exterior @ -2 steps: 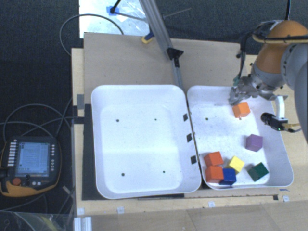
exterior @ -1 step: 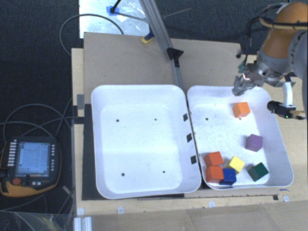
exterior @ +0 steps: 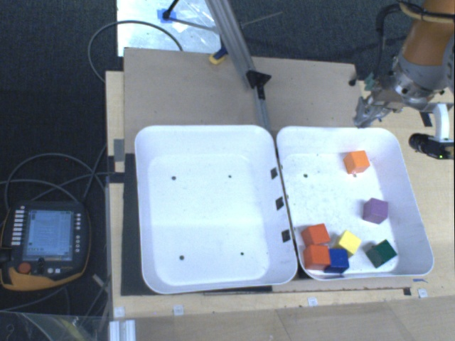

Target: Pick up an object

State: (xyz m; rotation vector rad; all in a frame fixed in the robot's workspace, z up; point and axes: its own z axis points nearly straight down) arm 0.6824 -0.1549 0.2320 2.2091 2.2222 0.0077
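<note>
Blocks: seven lie in the right bin (exterior: 405, 190) — orange block (exterior: 356, 162) near the far wall, purple block (exterior: 375, 210) mid-right, and a near-edge cluster with yellow block (exterior: 349, 242) and green block (exterior: 382, 253).
Gripper (exterior: 367, 114): above the bin's far rim, apart from every block; finger spacing cannot be told.
Left bin (exterior: 153, 190): white, adjoining.

Wooden bench (exterior: 306, 84), 2 shallow white bins (side by side) (exterior: 206, 137) directly on it
</note>
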